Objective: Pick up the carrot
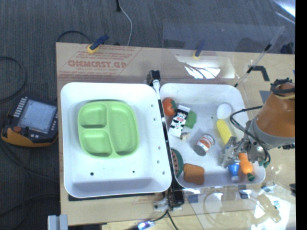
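We see the gripper (238,158) low in the right bin (201,91), at the bin's near right corner. The small orange carrot (246,166) lies there too, just beside a blue thing (234,169) and right by the gripper. We cannot tell if the fingers are apart, together, or clamped on the carrot. In the same bin, up from the carrot, lies yellow corn (223,131), and a small can (205,143) sits to the carrot's left. The left bin (72,176) holds a green plate (108,128) with three parts.
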Controlling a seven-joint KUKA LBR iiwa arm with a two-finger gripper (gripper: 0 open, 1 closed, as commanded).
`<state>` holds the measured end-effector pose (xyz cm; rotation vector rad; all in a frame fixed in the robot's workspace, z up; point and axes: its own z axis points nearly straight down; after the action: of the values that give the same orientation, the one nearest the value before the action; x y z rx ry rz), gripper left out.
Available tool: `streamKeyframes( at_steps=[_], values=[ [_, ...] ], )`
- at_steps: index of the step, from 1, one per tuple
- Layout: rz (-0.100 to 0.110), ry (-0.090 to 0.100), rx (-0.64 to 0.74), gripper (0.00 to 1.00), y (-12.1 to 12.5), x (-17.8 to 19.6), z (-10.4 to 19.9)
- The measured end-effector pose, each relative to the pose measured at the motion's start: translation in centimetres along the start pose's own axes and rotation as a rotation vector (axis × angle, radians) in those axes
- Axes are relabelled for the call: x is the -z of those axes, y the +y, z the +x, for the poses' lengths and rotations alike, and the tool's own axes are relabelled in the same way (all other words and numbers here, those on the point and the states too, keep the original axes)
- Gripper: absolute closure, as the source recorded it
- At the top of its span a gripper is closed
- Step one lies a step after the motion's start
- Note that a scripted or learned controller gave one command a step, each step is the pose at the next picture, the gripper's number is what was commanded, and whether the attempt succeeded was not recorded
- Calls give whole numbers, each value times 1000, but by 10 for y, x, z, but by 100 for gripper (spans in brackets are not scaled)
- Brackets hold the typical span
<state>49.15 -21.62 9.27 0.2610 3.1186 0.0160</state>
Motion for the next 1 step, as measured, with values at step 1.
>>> streamKeyframes(
  at_steps=[1],
  values=[
    [9, 7, 47, 100, 10, 14, 8]
  ],
)
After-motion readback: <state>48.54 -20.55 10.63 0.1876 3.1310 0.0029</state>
